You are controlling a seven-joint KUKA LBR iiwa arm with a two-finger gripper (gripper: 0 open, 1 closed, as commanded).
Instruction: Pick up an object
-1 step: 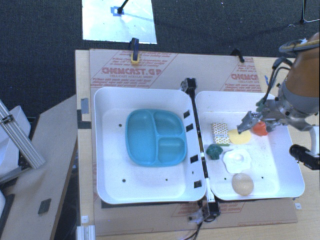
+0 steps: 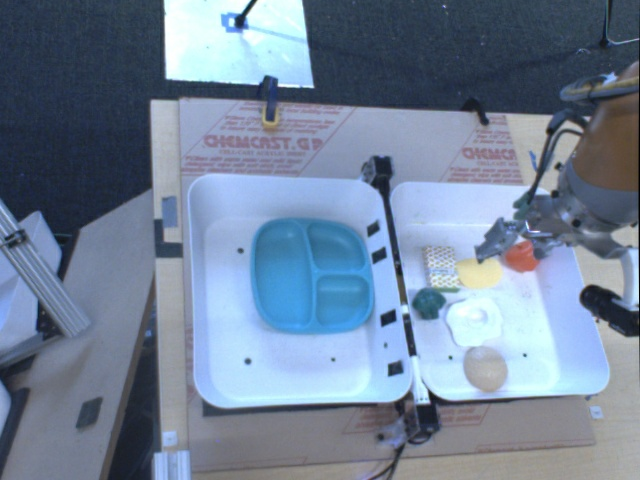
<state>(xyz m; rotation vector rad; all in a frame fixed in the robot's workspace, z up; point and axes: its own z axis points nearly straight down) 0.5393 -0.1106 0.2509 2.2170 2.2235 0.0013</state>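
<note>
The right bin [image 2: 570, 353] holds several small items. These are a patterned yellow-white cracker [image 2: 441, 265], a yellow piece [image 2: 481, 274], an orange-red piece [image 2: 521, 258], a dark green lump [image 2: 429, 302], a white fried-egg toy [image 2: 473, 319] and a beige egg-shaped item [image 2: 486, 368]. My gripper [image 2: 500, 240] hangs low over the bin's upper right part, just above the yellow piece and beside the orange-red one. Nothing can be seen lifted in it.
The left bin [image 2: 215, 298] contains a blue divided plate [image 2: 311, 274]. A black divider with clips [image 2: 392, 268] runs between the bins. A black part [image 2: 608, 307] juts over the right bin's right rim. The arm's orange band [image 2: 610, 143] sits above the wrist.
</note>
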